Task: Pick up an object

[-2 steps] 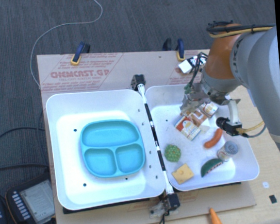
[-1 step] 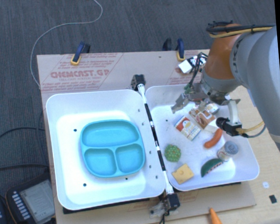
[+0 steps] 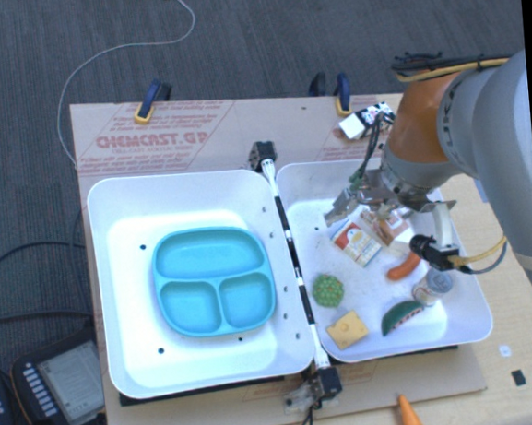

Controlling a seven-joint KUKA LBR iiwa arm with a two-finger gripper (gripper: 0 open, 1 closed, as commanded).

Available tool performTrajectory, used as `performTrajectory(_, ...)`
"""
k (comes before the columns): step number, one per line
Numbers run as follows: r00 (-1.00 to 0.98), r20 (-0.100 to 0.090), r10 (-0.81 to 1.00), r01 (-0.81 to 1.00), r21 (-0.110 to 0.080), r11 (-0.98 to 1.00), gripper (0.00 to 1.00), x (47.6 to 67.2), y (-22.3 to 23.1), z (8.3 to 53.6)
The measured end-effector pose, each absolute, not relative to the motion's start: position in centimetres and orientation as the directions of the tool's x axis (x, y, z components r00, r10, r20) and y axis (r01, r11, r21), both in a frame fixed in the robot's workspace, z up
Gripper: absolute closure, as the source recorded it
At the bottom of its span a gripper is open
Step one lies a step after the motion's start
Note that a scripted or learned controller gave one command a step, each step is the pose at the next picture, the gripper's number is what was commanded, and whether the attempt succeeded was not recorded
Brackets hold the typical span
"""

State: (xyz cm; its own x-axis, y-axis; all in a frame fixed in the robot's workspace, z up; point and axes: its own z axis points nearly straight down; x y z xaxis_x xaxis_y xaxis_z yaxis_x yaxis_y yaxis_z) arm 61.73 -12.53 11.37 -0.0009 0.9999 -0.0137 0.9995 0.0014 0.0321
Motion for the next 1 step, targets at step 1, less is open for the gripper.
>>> performTrajectory(1, -0.001, -0.016, 1.000, 0.999, 0.032, 0.001, 1.00, 61.73, -12.61, 12.40)
